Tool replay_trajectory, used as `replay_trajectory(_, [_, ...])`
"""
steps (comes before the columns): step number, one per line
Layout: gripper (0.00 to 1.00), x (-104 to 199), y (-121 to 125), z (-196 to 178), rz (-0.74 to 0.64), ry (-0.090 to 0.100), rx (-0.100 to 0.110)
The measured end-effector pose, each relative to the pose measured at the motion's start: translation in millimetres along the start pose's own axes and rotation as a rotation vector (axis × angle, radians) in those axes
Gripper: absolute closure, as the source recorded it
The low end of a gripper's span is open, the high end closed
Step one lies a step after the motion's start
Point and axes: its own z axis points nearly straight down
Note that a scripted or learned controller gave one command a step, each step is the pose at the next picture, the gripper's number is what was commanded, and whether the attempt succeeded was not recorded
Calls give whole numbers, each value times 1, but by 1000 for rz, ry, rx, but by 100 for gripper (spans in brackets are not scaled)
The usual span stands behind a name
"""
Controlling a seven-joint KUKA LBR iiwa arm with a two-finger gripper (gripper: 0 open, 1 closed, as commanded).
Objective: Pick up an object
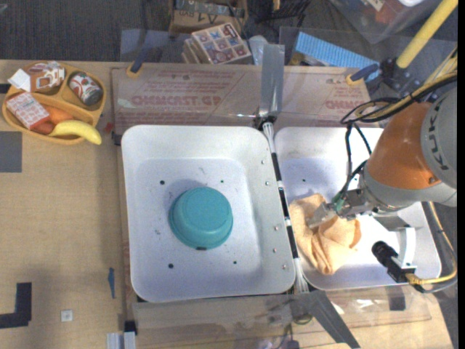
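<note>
orange cloth (328,240), crumpled, right bin (425,264)

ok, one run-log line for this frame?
task: pick up object | claw: down at orange cloth, right bin | grasp: unconfirmed | teal bowl: left bin, upside down

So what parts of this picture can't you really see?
- Gripper: its tips sit down in the yellow cloth, so the camera view does not settle whether it has a grip.
- Cloth: the arm covers its right side.
- Right bin: the arm hides much of its floor.
- Snack packets in the yellow tray: labels too small to read.
</note>
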Motion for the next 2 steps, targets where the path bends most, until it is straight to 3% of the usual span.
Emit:
replay_trajectory(1, [100,-2,0,-10,5,-1,-2])
replay_trajectory(2, [100,29,50,-175,-197,1,14])
